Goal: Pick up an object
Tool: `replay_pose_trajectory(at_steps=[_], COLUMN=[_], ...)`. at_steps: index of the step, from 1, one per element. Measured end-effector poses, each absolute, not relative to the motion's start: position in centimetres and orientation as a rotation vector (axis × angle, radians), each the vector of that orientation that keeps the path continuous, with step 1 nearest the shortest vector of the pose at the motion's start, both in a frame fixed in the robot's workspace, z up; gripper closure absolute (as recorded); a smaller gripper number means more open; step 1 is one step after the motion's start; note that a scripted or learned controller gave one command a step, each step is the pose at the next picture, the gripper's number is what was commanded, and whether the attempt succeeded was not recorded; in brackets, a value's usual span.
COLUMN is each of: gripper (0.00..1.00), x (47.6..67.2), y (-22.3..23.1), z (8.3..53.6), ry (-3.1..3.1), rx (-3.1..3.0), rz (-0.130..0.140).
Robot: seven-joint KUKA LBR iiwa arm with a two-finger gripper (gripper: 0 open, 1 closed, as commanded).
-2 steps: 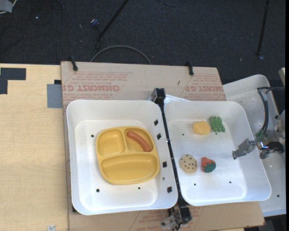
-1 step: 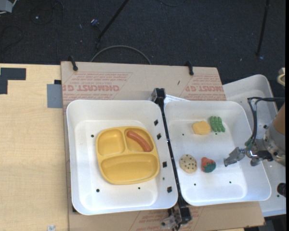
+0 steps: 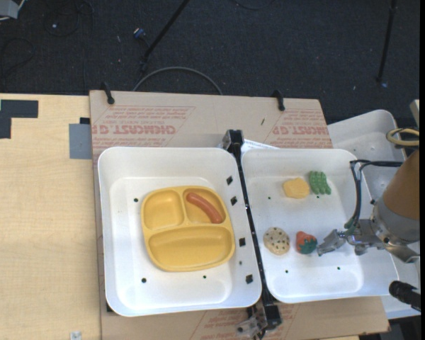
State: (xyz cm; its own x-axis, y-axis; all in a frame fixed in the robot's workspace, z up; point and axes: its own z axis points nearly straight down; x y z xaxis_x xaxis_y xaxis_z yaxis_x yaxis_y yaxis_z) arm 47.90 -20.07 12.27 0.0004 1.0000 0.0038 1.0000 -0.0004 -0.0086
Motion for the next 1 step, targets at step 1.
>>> replay_pose_trajectory(at_steps=[1], gripper=[0.00], x=[47.92], y=[-20.00], z=[8.65], ry=[-2.219], rx=[-2.221], rz=[0.001])
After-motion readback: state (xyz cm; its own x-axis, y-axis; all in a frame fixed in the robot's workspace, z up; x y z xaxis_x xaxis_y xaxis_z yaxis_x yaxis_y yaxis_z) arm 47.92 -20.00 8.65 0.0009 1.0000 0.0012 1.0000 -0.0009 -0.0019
